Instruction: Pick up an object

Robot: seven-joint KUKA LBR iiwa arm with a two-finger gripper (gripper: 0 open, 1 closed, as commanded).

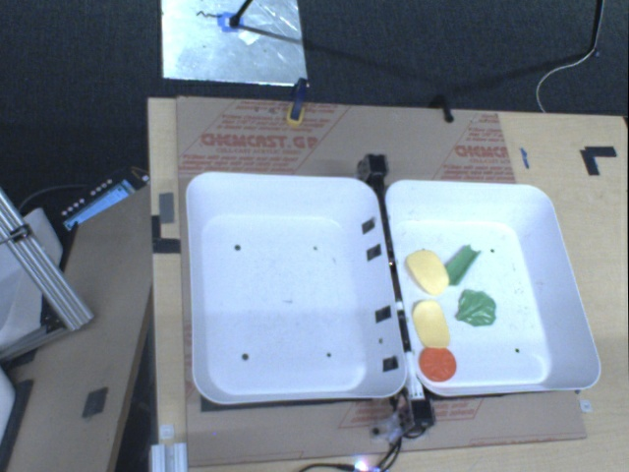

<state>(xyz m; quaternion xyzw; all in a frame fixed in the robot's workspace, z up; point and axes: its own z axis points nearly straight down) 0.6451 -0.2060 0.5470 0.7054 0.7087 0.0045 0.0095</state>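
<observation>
Right now your candidates all sit in the right bin point(550, 264), bunched against its left wall: an upper yellow piece point(427, 270), a lower yellow piece point(430, 324) just below it, an orange-red disc point(437, 365) nearest the front corner, a dark green strip point(461, 261) lying at a slant beside the upper yellow piece, and a leafy green piece point(476, 308) a little further in. The left bin point(216, 214) offers you nothing to grasp. You cannot tell the state of the gripper from this view, so count on nothing being held. Your main risk, I judge, is crowding: the yellow pieces and the disc lie close to the wall and the divider clips point(384, 314), so a descent there may strike the rim or nudge a neighbour instead of closing on one item. The flat pieces may also slip out of a shallow pinch.
</observation>
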